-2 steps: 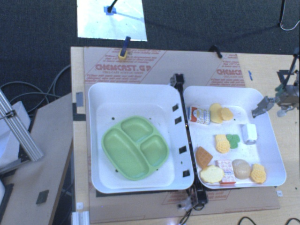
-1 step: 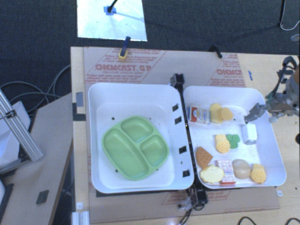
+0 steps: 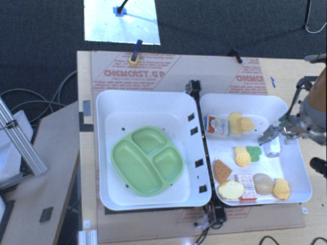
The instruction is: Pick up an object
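My gripper (image 3: 271, 141) hangs over the right side of the right bin (image 3: 294, 160), reaching in from the right. Nothing shows held in it. Just to its left lie a yellow corn piece (image 3: 242, 156) and a small green toy (image 3: 253, 153). Further back lie a white carton (image 3: 217, 126), a pale yellow piece (image 3: 235, 121) and another yellow corn piece (image 3: 247, 124). Along the front of the bin lie an orange waffle piece (image 3: 222, 171), a yellow bun (image 3: 231, 190), a red and white packet (image 3: 245, 183), a pale round piece (image 3: 263, 184) and a third corn piece (image 3: 281, 188).
The left bin (image 3: 110, 111) holds a green divided plate (image 3: 147, 160). A black divider with clips (image 3: 199, 137) runs between the bins. The grey arm (image 3: 314, 111) comes in at the right edge. A shiny sheet (image 3: 121, 14) lies beyond the bench.
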`<action>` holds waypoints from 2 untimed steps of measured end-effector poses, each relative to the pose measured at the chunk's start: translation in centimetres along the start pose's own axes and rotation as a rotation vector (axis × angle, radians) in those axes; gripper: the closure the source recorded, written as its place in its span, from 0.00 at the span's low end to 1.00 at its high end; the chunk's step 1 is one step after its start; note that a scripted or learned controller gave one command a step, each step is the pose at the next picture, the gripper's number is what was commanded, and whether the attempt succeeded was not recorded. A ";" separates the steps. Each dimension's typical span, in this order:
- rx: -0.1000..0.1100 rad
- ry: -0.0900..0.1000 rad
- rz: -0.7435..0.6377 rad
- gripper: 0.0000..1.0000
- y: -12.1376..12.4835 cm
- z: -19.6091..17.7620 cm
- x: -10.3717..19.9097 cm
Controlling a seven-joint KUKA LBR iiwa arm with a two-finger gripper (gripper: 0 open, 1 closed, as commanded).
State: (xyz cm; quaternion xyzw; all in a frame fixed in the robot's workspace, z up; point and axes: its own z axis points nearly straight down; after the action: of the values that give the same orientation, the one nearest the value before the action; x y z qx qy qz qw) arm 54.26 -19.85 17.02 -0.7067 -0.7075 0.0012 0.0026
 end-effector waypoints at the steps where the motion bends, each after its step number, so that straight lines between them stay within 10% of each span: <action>1: -0.010 -0.007 0.001 0.00 0.5 5.9 0.0; 2: -0.024 -0.011 0.001 0.00 1.0 6.4 -0.3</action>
State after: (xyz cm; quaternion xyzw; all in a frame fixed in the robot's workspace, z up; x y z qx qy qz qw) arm 55.22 -20.17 10.59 -0.7072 -0.7069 -0.0035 -0.0098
